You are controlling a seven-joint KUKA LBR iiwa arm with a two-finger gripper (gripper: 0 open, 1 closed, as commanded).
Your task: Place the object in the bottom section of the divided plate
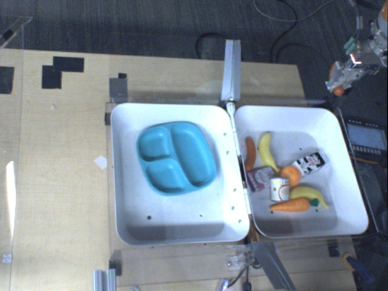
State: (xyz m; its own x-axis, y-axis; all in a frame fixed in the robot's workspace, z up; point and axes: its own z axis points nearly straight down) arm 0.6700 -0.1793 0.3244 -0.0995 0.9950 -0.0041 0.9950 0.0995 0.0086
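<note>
Gripper (351, 62): parked beyond the right white bin (339, 223), jaw state indiscernible; blue three-section plastic plate (200, 162) in the left bin holds nothing; placement entirely outstanding.

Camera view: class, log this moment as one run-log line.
arm: upper right, outside bins | blue divided plate: left bin, sections bare | food items: right bin | placement: not yet done

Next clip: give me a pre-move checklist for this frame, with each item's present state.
1. Blue divided plastic plate sits in the left white bin: ok.
2. Plate's bottom section has nothing in it: ok.
3. Objects to pick lie in the right white bin, including an orange carrot and a yellow banana: ok.
4. End effector is outside both bins, at upper right: ok.
5. Object held in end effector: cannot tell.
</note>
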